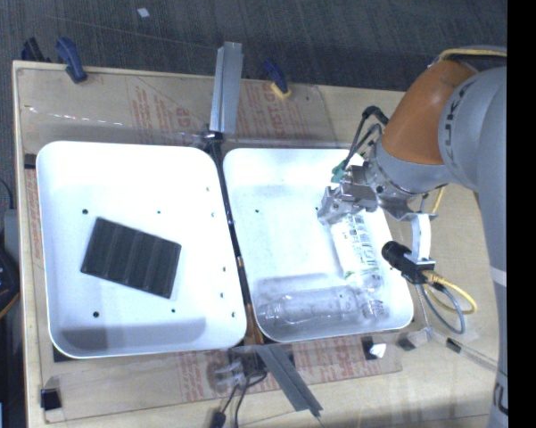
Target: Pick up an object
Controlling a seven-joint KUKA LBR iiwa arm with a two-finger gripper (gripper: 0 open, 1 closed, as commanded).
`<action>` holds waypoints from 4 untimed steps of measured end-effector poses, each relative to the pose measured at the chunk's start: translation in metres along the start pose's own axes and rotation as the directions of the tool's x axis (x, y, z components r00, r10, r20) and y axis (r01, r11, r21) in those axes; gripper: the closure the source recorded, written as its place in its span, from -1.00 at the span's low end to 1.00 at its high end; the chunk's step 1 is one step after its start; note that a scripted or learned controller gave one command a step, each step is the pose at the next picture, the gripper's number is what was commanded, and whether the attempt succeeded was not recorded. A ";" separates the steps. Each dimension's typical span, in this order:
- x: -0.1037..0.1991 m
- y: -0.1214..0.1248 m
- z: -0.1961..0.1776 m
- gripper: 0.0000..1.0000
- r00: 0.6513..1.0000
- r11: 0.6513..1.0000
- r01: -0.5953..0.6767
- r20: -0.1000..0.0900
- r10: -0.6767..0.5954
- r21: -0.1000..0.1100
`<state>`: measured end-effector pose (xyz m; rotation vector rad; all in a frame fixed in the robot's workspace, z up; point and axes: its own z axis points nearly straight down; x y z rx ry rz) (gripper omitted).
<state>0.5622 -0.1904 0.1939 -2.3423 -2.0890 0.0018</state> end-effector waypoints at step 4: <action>-0.015 -0.075 0.101 -1.00 0.923 0.923 0.384 0.000 -0.384 -0.002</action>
